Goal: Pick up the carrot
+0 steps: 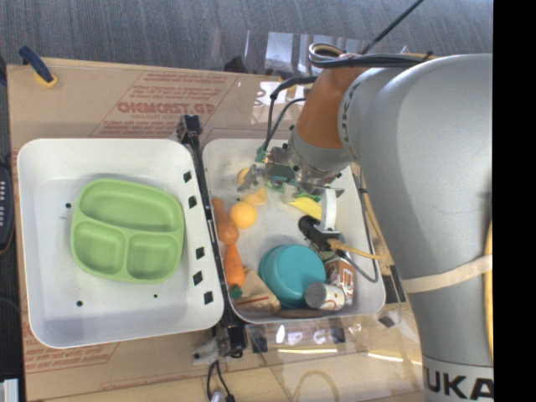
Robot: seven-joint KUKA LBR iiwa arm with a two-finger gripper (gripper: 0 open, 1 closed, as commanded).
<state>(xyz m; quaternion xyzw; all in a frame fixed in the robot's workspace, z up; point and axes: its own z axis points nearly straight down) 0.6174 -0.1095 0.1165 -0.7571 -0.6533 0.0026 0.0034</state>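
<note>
Carrot (232,262) lies along the left wall of the right bin (362,224), with its green end toward the near corner. It is well apart from the gripper (275,172), which hangs low over the far part of the same bin. Whether the gripper is spread or pressed together, I cannot tell. The grey arm (419,166) reaches in from the right and bends down, its orange band (322,120) just above the wrist. The right bin holds also an orange ball (243,215), a teal bowl (291,273) and a small can (331,293). The left bin (42,224) holds a green divided plate (127,230).
</note>
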